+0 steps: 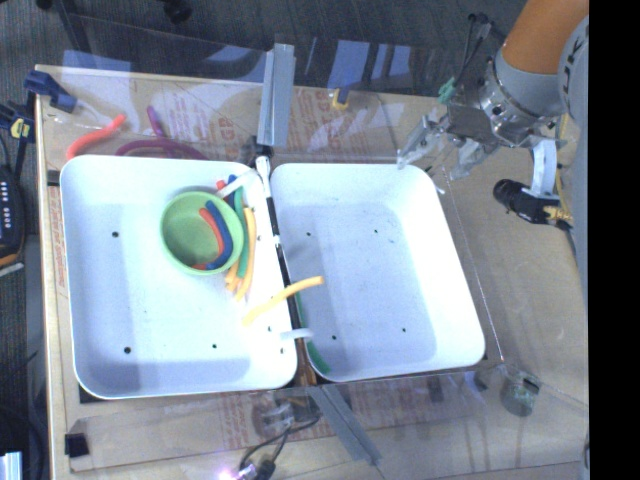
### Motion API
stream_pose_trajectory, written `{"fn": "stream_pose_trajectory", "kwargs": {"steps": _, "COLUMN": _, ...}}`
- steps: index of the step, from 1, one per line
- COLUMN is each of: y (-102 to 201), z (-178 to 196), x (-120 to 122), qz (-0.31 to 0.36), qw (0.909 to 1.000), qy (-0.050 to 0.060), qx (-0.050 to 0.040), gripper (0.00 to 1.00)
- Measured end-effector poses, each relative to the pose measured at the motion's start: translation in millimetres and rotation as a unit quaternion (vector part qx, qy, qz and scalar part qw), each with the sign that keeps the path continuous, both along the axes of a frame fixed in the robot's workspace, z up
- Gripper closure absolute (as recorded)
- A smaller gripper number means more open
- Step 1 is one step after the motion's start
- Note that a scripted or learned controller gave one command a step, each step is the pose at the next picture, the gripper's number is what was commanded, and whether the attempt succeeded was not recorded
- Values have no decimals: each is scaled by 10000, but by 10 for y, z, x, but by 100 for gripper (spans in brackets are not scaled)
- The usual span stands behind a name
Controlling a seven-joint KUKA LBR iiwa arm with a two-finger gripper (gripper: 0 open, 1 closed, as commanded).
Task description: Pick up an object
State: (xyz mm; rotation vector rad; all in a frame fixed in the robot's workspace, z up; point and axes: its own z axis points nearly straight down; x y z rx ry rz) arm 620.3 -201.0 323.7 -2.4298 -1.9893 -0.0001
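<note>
From my seat I see the tool (437, 155) hovering at about two o'clock, just past the far right corner of the right bin (440, 318); its fingers look spread apart with nothing between them. The left bin (110, 318) holds a green bowl (203, 232) with red and blue curved pieces inside it, near the bin's one o'clock corner. A yellow stick (283, 299) lies at the bowl's five o'clock, its tip reaching across onto the right bin's rim. Both bins sit on the desk (530, 298).
</note>
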Motion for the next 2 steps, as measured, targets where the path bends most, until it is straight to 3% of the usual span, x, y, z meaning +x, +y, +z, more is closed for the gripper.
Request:
{"fn": "stream_pose_trajectory", "kwargs": {"steps": 1, "y": -11, "z": 391, "x": -531, "qz": -992, "qw": 9951, "qy": 20, "qx": 3, "gripper": 0}}
{"fn": "stream_pose_trajectory", "kwargs": {"steps": 2, "y": -10, "z": 1197, "x": -878, "qz": 87, "qw": 10000, "qy": -17, "qx": -2, "gripper": 0}}
